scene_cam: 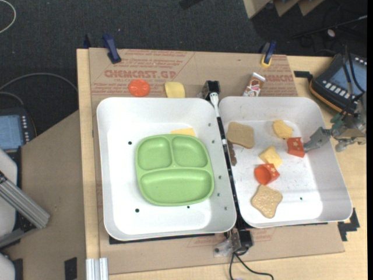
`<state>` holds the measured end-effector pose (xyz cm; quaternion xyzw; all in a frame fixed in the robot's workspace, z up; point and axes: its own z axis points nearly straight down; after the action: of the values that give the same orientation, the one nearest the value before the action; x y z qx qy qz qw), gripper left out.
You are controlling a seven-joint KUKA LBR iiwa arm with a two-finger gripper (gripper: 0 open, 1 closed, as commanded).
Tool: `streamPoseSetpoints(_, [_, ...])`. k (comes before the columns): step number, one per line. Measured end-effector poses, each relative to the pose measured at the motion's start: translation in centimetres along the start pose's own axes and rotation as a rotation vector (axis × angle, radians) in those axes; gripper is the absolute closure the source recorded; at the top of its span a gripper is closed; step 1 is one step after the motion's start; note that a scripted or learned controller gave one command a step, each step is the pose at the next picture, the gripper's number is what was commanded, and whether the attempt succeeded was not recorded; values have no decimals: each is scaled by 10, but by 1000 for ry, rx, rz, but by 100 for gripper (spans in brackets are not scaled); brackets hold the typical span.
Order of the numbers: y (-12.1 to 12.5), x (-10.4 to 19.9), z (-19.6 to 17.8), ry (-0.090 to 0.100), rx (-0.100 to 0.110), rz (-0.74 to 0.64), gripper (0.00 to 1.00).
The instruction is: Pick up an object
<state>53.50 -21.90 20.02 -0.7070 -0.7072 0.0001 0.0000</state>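
The right bin (pixel 326 197) holds several small items: a brown toast slice (pixel 240 135), a yellow piece (pixel 282 128), a red block (pixel 295 147), a yellow wedge (pixel 270 156), a red cup-shaped piece (pixel 266 174) and a tan cracker (pixel 266 200). My gripper (pixel 317 139) reaches in low over this bin's right rim. Its tip lies just right of the red block, close to it, and I see nothing held in it.
The left bin (pixel 116 133) carries a green divided plate (pixel 174 170) with a yellow piece (pixel 183 132) behind it. On the cardboard behind the bins lie an orange disc (pixel 139 88), a yellow block (pixel 174 90) and a small carton (pixel 254 84). Blue clamps (pixel 111 47) grip the back edge.
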Motion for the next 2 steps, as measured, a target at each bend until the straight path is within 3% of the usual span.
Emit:
streamPoseSetpoints(1, [78,89,35,3,-4,-11,0])
streamPoseSetpoints(2, [20,76,120,3,10,3,0])
